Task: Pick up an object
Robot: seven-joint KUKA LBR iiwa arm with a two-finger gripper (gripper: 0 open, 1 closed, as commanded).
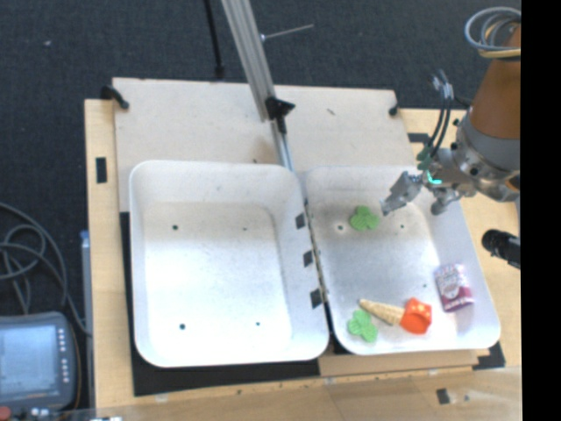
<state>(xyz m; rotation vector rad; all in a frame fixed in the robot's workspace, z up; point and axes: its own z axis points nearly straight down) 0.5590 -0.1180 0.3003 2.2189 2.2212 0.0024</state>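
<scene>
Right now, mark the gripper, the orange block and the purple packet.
gripper (pixel 419 197): camera view, midway between fingertips.
orange block (pixel 417 316): camera view, middle of its top.
purple packet (pixel 454 288): camera view, middle of its face.

Bench (pixel 101 235) under two white bins (pixel 219 261)

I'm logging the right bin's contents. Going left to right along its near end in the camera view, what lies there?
Green toy → cone → orange block → pink packet.
</scene>
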